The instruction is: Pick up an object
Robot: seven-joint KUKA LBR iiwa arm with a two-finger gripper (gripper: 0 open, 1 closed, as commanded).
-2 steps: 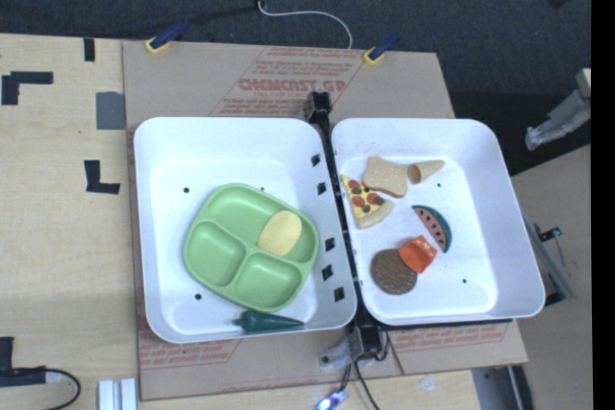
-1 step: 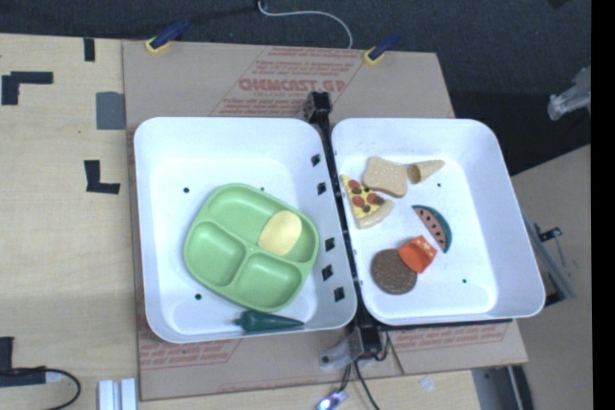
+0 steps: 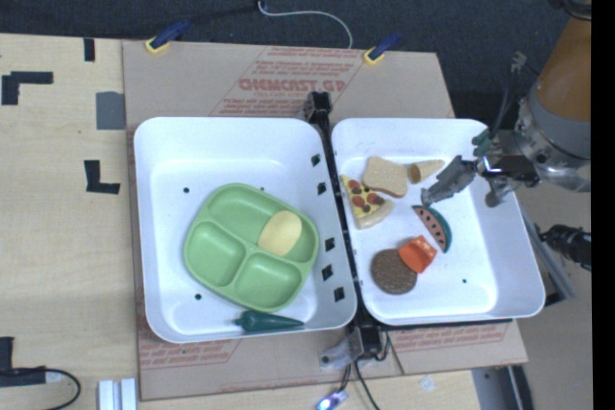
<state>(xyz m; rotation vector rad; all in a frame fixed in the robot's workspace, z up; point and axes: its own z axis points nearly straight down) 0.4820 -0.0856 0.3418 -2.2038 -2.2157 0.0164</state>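
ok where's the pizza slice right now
The pizza slice lies in the right bin, against its left wall, just below the bread slice and above the brown patty.

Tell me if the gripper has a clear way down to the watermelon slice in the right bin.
Probably yes: the gripper hovers just above the watermelon slice, which lies uncovered, apart from the orange piece beside it.

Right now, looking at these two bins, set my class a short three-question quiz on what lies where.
1. True or false: the green divided plate lies in the right bin.
2. What rests in one compartment of that plate?
3. The gripper hovers over which bin: A left, B right?

Key: 1 false, it lies in the left bin; 2 a pale yellow round piece; 3 B.
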